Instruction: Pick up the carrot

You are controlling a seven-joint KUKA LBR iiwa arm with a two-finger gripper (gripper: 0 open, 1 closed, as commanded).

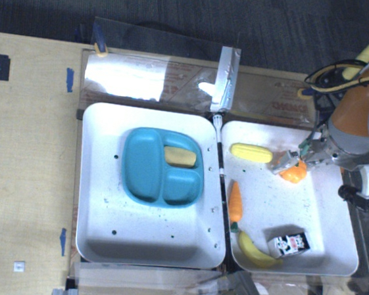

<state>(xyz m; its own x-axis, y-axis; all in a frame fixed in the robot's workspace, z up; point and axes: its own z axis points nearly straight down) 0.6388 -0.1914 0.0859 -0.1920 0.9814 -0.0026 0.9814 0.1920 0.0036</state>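
One carrot [235, 202], one banana [252, 249], two white bins [96, 166].

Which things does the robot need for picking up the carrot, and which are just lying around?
Needed:
- long orange carrot
- grey two-finger gripper

Just lying about:
- curved yellow banana
- yellow oblong block
- small orange lump
- blue divided plate

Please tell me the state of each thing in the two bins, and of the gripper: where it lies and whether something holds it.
carrot: lying free by the right bin's left wall.
banana: lying free, near front edge.
yellow piece: lying free, at the back.
small orange thing: at the gripper's tip.
gripper: low over the right bin.
blue tray: in the left bin, holding a tan piece.
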